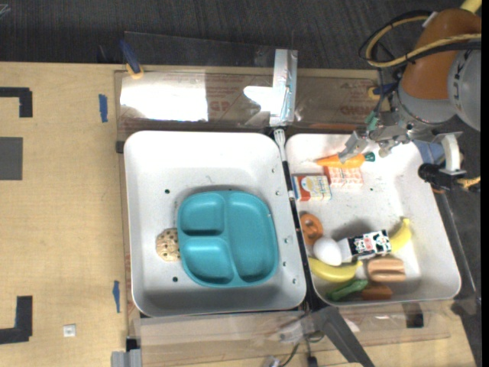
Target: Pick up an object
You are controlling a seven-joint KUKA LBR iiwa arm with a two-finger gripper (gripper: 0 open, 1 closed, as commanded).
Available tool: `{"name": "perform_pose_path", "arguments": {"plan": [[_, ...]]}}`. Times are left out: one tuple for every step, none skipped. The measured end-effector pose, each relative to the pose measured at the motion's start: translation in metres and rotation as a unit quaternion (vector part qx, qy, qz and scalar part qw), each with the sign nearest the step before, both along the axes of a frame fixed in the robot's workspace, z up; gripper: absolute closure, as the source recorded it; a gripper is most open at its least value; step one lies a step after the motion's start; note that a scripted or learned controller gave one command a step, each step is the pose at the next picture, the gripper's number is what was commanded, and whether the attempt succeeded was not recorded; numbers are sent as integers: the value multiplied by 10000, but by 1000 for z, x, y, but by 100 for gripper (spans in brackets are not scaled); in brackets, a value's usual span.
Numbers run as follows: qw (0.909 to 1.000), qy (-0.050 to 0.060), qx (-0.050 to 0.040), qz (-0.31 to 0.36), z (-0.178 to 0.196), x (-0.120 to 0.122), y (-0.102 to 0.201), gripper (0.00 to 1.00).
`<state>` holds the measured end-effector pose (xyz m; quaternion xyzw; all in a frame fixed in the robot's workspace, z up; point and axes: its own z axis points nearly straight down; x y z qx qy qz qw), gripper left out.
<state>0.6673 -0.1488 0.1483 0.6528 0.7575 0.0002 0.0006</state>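
My gripper [365, 145] hangs over the far edge of the right bin [428, 205], at the end of the grey arm with its orange band [447, 29]. Right under and beside it lies an orange carrot [335, 160] with a green tip. Whether the gripper touches the carrot cannot be told from this angle. Close by sit a small orange-and-white carton [313, 187] and a pink-and-white box [346, 177].
The right bin's near half holds a brown donut [311, 226], a white egg [328, 249], two bananas [336, 271], a cow-patterned box [370, 245], a hot dog [386, 267] and a green vegetable [348, 289]. In the left bin [153, 167] lie a teal divided plate [227, 237] and a cookie [167, 245].
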Motion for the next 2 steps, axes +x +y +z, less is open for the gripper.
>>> {"name": "perform_pose_path", "arguments": {"plan": [[9981,1,2,624,0,0,22,0],[9973,-25,-8,727,-49,1,21,0]]}}
